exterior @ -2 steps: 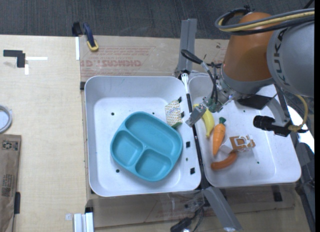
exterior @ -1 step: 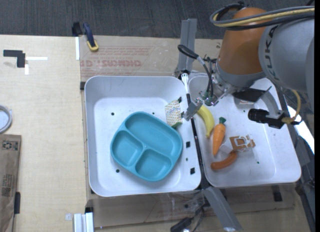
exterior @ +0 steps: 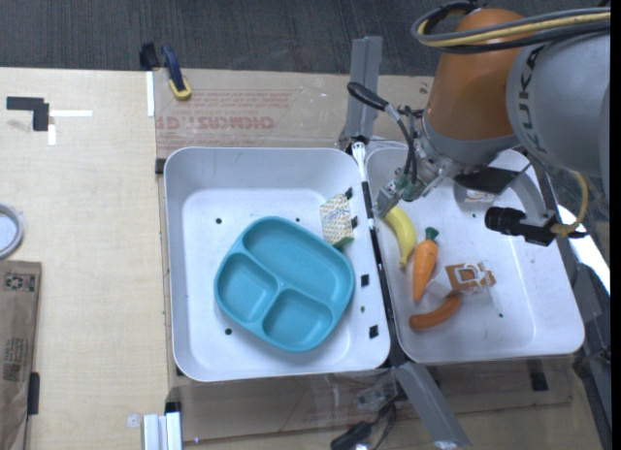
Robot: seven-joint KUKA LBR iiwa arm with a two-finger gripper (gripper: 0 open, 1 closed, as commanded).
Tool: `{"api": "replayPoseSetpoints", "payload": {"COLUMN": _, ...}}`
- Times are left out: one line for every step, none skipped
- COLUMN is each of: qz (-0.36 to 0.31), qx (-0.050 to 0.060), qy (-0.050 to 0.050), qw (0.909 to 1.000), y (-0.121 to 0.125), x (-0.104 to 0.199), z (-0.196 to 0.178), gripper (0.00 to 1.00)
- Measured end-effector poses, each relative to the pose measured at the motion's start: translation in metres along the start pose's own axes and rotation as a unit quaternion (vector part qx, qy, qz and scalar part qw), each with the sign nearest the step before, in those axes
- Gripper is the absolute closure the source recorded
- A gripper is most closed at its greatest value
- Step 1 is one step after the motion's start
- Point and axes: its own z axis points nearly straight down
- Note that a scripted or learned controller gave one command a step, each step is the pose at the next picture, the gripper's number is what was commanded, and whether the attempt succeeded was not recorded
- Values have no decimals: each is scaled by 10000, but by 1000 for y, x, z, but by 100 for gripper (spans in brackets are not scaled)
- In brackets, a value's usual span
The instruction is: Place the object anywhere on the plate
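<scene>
Now the claw (exterior: 406, 189) is hovering just above the banana (exterior: 401, 232) in the right bin (exterior: 543, 337); grip state unclear. It should be settling squarely over the banana before heading for the blue plate (exterior: 282, 284).

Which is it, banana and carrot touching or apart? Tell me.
Cannot tell. In the camera view the banana's lower end and the carrot's leafy top lie so close together that neither a gap nor contact shows plainly.
</scene>
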Motion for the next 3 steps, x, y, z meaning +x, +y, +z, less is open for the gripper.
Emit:
{"api": "replayPoseSetpoints", "payload": {"qz": 1, "qx": 1, "qy": 1, "qw": 10000, "y": 0, "x": 0, "z": 0, "gripper": 0}}
{"api": "replayPoseSetpoints", "payload": {"qz": 7, "qx": 0, "qy": -6, "qw": 10000, "y": 0, "x": -1, "z": -9, "gripper": 100}}
{"api": "replayPoseSetpoints", "payload": {"qz": 7, "qx": 1, "qy": -5, "qw": 10000, "y": 0, "x": -1, "z": -9, "gripper": 0}}
